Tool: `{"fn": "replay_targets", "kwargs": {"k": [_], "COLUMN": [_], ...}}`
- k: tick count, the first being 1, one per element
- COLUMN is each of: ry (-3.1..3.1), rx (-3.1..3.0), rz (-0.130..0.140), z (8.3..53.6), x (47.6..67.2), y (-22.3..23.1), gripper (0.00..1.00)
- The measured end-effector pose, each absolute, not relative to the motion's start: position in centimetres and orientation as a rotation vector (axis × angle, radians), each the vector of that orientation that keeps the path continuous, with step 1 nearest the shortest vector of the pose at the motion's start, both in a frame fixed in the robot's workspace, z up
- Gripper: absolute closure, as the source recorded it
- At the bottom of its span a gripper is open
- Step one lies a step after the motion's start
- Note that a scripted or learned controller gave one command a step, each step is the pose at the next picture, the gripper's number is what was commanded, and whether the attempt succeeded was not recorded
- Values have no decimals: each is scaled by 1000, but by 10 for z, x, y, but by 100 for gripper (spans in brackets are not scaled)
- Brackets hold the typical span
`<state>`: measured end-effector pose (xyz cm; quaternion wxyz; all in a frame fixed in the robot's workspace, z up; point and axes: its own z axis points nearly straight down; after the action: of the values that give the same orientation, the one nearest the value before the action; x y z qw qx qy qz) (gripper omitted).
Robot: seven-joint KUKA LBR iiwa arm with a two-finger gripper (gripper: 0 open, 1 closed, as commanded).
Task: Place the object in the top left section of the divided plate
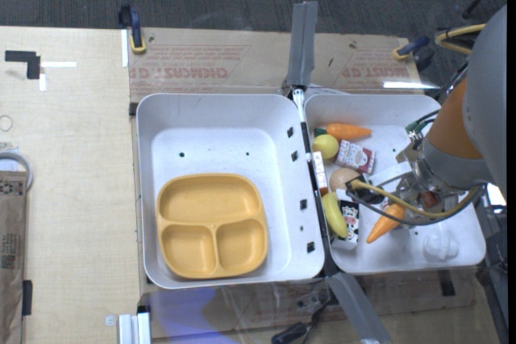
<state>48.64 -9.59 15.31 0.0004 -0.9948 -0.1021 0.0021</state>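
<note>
The task is judged to be at an early stage, with nothing yet delivered: the divided plate (212, 223), a yellow-orange dish with 3 sections, is seen lying in the left bin (153, 173), and all 3 of its sections are bare, the top left section included. The arm (476, 117) is reached into the right bin (468, 250) from the right, and the gripper (419, 193) is placed low over the clutter there, near a small orange carrot (385, 223) that lies slanted just beside a tangle of cables. Whether the gripper is wide, narrow or closed on anything cannot be told, since its working end is hidden under the wrist and the cables; no thing can be said to be held. Which item is meant as the object is not made plain by the task line; the carrot nearest the gripper is taken as the likeliest candidate, though that is only a judgement. The other things are gathered at the left side of the right bin: a second carrot (348, 130) near the top, a lemon (325, 145) just beside it, a red and white packet (355, 156), a banana (334, 215) along the dividing wall, and a white lump (439, 247) toward the lower right corner. What is left, then, is nearly everything: a firm hold is to be secured, the object is to be lifted clear of the bin wall, carried across the divide, and set down in the plate's top left section
</note>
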Motion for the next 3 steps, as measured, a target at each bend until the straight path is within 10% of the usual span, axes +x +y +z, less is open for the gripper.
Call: {"fn": "replay_targets", "kwargs": {"k": [1, 3], "ry": [-670, -319], "rx": [-3067, -3124], "rz": [4, 6], "z": [91, 123], "x": [477, 477], "y": [-112, -109], "gripper": [100, 100]}}
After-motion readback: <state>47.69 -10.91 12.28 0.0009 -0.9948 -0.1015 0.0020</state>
